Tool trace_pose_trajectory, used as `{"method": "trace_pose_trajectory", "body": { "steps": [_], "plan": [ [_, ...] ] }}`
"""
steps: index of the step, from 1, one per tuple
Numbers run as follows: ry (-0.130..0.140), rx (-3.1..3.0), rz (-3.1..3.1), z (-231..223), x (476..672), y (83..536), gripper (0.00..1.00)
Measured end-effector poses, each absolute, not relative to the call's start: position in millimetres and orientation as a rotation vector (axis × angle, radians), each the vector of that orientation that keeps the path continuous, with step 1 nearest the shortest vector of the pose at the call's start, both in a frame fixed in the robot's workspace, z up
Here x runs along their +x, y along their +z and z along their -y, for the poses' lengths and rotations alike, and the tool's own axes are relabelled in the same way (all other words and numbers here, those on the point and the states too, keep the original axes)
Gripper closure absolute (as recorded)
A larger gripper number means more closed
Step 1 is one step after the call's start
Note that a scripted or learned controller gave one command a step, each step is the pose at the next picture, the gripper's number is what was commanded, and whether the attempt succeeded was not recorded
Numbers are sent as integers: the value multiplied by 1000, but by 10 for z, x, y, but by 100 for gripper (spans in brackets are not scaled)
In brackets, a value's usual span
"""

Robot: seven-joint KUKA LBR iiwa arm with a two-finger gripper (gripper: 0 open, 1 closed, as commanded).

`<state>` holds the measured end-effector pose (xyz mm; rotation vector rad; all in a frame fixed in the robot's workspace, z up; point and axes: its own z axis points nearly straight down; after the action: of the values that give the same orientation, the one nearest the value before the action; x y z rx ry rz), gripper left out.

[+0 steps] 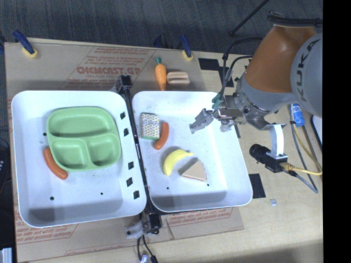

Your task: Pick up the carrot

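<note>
Nothing lifted yet; judged an early approach step. Gripper [202, 121] over the right bin [233, 193], well apart from the carrot [159, 73]; cannot tell whether clenched or released. Carrot outside both bins, on the cardboard [104, 64] just behind the right bin's far rim, small burger [177, 79] just beside it. Next: travel back over that rim and descend on the carrot without nudging the burger. Elsewhere: banana [175, 160], sausage [161, 136] and wedge [194, 172] in the right bin; green tray [83, 137] in the left bin [33, 201].

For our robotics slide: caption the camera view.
Gripper over the right bin; carrot lies outside on the cardboard behind it.
</note>
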<state>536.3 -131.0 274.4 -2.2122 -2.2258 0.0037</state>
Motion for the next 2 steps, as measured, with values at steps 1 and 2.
{"method": "trace_pose_trajectory", "body": {
  "steps": [1, 2],
  "plan": [
    [6, -2347, 2081, 1006, 5319, 1843, 0],
    [6, -2427, 1988, 300, 4857, 1911, 0]
  ]
}}
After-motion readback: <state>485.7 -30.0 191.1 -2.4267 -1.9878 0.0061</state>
